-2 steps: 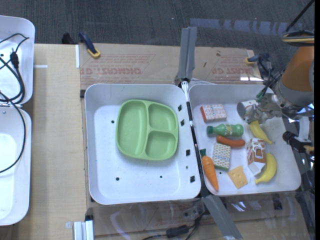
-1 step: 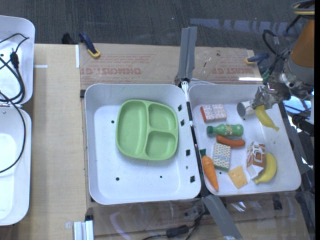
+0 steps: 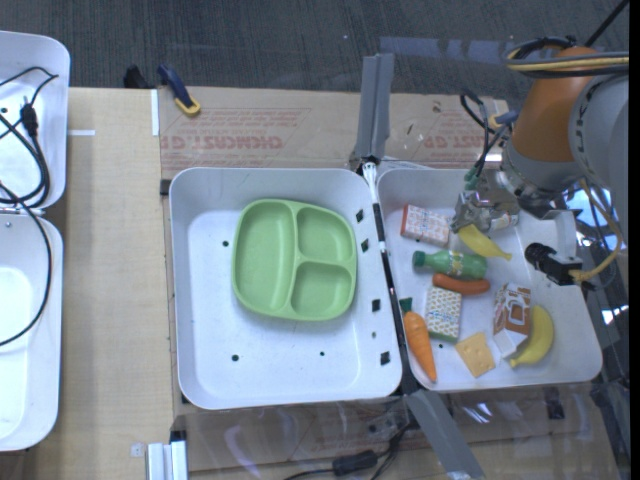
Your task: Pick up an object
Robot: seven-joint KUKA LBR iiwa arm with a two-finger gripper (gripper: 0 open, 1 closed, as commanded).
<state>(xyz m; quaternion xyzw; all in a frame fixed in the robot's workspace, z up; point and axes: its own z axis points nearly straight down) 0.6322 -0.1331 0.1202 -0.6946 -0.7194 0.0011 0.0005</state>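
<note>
A green divided plate (image 3: pixel 296 259) lies in the left bin (image 3: pixel 200 268). In the right bin (image 3: pixel 575 353) — a carrot (image 3: pixel 420 346), green bottle (image 3: pixel 450 263), cheese wedge (image 3: pixel 476 354) and banana (image 3: pixel 535 338). The gripper (image 3: pixel 478 224) sits over a yellow piece (image 3: pixel 486 243) — whether it grips is unclear.

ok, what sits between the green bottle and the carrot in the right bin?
In the camera view, a small red-orange sausage-like piece and a patterned packet lie between the green bottle and the carrot.
</note>
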